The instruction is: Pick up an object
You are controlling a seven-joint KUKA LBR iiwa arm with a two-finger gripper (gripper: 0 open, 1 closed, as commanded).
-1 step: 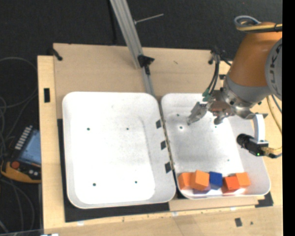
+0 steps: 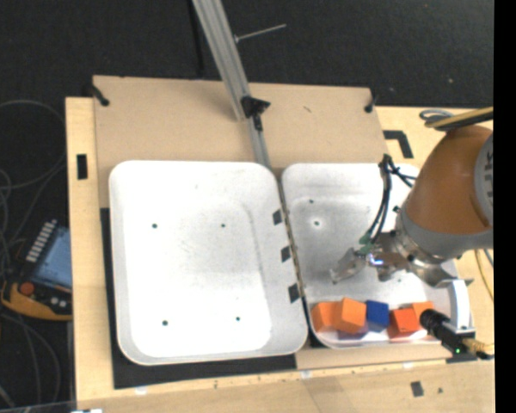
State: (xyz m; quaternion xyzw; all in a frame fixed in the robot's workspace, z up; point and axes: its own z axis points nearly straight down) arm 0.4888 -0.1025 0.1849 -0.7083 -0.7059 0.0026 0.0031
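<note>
Jaw state cannot be read at this slant: the two-finger gripper (image 2: 354, 263) hangs low inside the right shallow white bin (image 2: 327, 188), and its metal tip is a small grey blur with nothing visible between its parts. It sits over bare bin floor, above and a little left of the objects in the view, apart from all of them.

Objects to choose from lie in a row along the bin's near wall: an orange foam block (image 2: 340, 315) at the left, a small blue cube (image 2: 377, 313) just beside it, and a second orange block (image 2: 404, 320) to the right, partly covered by the grey arm with its orange band (image 2: 451, 196). Something purplish shows under the left block, too small to identify.

My reading is that the approach is under way and no grasp has been made. To do it well, the arm should shift toward the near wall and centre over a single block. The left orange block looks the best target, since its left side is free. The crowding is the risk: blocks touching each other and the wall leave little room for a finger, so the jaws should straddle the free sides.
</note>
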